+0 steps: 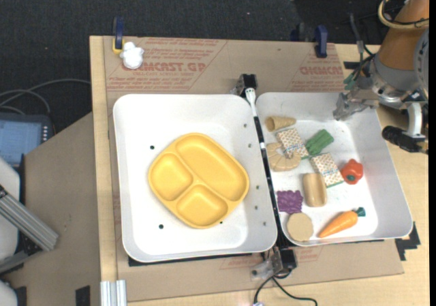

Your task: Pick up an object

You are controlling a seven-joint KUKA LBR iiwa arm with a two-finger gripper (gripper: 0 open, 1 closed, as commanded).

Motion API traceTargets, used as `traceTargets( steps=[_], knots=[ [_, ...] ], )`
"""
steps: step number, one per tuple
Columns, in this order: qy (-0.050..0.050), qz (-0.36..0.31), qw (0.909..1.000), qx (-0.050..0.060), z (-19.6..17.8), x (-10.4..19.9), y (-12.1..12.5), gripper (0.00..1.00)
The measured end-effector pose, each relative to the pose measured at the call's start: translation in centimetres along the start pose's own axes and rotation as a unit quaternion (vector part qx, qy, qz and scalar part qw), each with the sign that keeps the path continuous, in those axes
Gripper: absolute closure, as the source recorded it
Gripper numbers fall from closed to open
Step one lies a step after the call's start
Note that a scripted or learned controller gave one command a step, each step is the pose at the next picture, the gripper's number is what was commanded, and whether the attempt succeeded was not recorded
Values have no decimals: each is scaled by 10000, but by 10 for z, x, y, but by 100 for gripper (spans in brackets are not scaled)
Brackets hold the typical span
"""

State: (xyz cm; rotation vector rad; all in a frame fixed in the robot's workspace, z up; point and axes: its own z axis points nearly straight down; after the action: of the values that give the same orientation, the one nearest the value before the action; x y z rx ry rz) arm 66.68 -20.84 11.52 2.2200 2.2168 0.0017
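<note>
- The left bin (129, 161) on the desk (102, 93) carries a yellow divided plate (197, 178).
- The right bin (395, 209) holds the toy foods: a cone (279, 123), a green piece (318, 141), a red pepper (351, 171) and a carrot (338, 223), whose long axis runs from low left to upper right.
- The gripper (347, 103) is above the far right corner of this bin, so the foods lie toward the near left from it; the green piece is the nearest. Its state I cannot tell.

Grey arm w/ orange band (409, 32) cut off by right edge. Hand (347, 105) too small/blurred, finger state unclear. Blue device (20, 135) cropped at left edge.
</note>
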Motion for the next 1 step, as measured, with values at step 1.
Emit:
traceTargets(
  steps=[1],
  knots=[
    [23,-27,10000,39,32,49,-1,100]
  ],
)
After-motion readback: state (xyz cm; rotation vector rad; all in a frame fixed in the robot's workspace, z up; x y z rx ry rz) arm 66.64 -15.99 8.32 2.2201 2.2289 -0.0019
